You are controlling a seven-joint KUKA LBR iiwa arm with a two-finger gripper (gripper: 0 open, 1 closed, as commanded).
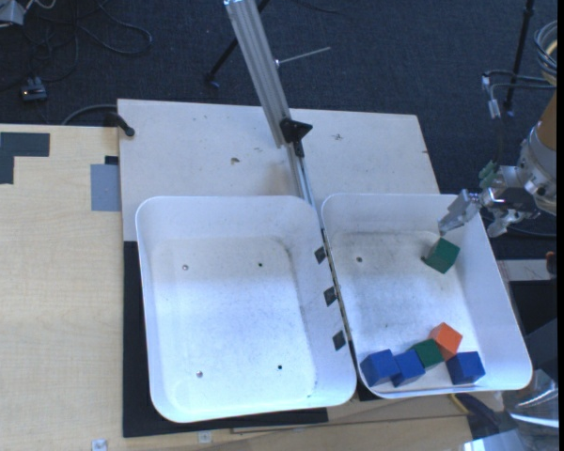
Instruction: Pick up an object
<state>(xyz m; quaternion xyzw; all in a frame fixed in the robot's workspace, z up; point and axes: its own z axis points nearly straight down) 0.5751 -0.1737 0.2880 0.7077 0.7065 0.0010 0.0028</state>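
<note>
A dark green cube (442, 255) lies tilted in the right bin (385, 216), near that bin's far right side. My gripper (472, 224) hangs over the bin's right rim, just above and to the right of the cube. It is open, and its nearer grey finger (453, 216) slants down toward the cube's top. Nothing sits between the fingers. At the right bin's near edge lies a cluster of blocks: a blue one (381, 365), another blue one (464, 367), a green one (429, 353) and an orange one (446, 337).
The left bin (169, 216) stands beside the right one, with black clips (330, 295) along their shared wall. A slanted aluminium post (263, 69) rises behind the bins. A pale wooden table (47, 289) lies to the left.
</note>
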